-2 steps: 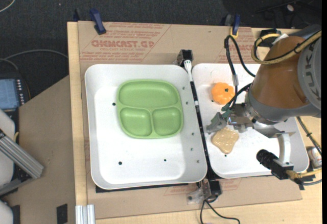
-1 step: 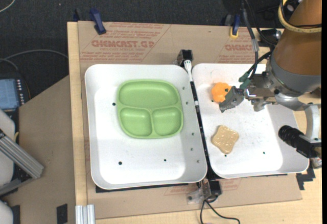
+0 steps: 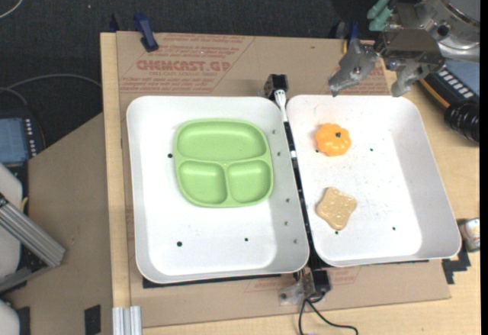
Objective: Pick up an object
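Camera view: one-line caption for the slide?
Open hand above right bin's far edge; orange pumpkin toy and tan toast piece inside; green divided plate in left bin.

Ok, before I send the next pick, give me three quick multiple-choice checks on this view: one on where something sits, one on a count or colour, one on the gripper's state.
1. Where is the green divided tray?
A. left bin
B. right bin
C. on the cardboard

2. How many loose objects lie in the right bin?
A. one
B. two
C. four

3. What is the gripper doing?
A. open, holding nothing
B. clamped on the tray
C. pressed onto the orange pumpkin-like piece

Key:
1 A, the tray rests in the left bin.
2 B, the orange pumpkin-like piece and the tan toast piece.
3 A, its fingers are spread above the right bin's far rim with nothing between them.
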Robot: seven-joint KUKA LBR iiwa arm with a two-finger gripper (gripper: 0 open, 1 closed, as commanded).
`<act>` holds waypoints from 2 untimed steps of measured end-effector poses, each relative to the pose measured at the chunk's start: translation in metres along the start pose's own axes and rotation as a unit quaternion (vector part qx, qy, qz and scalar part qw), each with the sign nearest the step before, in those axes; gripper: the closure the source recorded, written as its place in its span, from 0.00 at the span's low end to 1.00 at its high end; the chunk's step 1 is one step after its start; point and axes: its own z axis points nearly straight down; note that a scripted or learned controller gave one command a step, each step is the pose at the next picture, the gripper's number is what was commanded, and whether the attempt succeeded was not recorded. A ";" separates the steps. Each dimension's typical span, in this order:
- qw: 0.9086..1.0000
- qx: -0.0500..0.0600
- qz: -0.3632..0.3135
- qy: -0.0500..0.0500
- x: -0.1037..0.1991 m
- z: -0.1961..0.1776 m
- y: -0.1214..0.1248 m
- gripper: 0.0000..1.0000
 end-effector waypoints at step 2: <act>1.000 0.008 0.002 -0.001 0.175 -0.029 -0.008 0.00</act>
